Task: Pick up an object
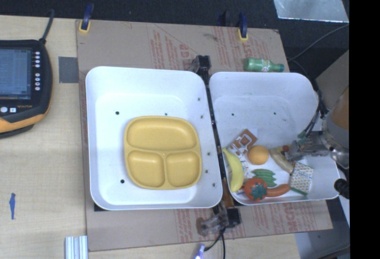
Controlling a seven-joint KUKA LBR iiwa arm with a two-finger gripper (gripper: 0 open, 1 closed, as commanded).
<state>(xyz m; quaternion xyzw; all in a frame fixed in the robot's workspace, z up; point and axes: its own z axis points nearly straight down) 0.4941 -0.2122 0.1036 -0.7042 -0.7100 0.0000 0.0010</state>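
yellow three-compartment plastic tray (161,152), one, in my left white bin (101,133); i can't tell the gripper's (309,146) grip.

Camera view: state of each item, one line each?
Yellow tray: upright in left bin.
Banana: flat, right bin, at its left wall.
Orange: loose among the toys.
Tomato: near the front wall.
Green bottle: on its side, outside the bins.
Gripper: low over right bin.

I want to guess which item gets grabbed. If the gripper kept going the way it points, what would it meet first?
Probably the tan piece just left of the gripper, with the orange beyond it; depth is unclear from this slanted view.
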